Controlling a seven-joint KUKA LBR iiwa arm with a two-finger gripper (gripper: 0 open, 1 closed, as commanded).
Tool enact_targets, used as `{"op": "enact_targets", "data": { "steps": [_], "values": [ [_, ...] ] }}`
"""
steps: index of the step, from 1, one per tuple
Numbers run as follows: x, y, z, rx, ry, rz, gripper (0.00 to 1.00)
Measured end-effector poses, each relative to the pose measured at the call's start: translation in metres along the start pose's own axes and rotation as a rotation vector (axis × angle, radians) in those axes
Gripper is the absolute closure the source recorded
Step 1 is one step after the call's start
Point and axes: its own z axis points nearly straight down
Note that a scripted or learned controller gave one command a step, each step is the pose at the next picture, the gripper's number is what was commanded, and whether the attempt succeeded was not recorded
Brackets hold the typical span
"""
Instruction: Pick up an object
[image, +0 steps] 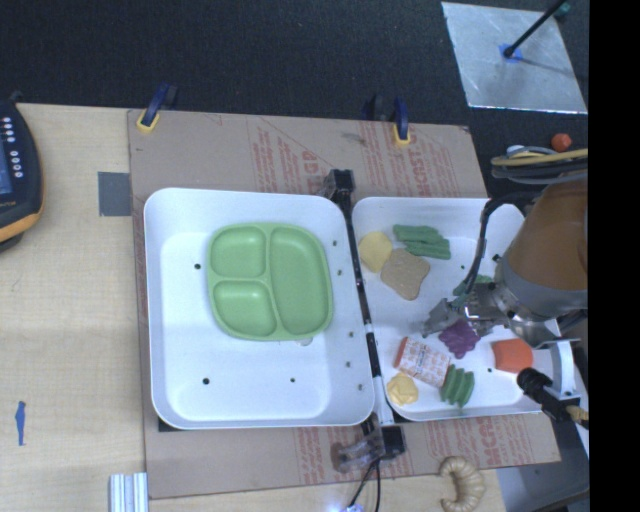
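Note:
My gripper (452, 312) hangs low over the middle of the right bin (500, 215), and its fingers look spread, so it is open. A purple grape-like toy (460, 339) lies just under and in front of it, touching or nearly touching the nearer finger; I see nothing held between the fingers. Around it lie a tan bread slice (404, 273), a yellow round piece (375, 250), green beans (422, 241), a pink and white packet (422, 361), a small yellow piece (402, 389), a green pepper (458, 386) and a red-orange block (513, 355).
The left bin (170, 390) holds a green divided plate (270, 281). The grey arm with its orange band (550, 250) covers the right bin's far right side. A tan curled item (462, 483) lies on the cardboard in front of the bins.

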Motion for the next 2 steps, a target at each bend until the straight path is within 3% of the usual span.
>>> {"op": "enact_targets", "data": {
  "steps": [1,2],
  "values": [
    [-0.030,0.055,0.047,-0.002,-0.001,-0.004,0.00],
    [-0.036,-0.004,0.046,0.008,0.003,-0.001,0.00]
  ]
}}
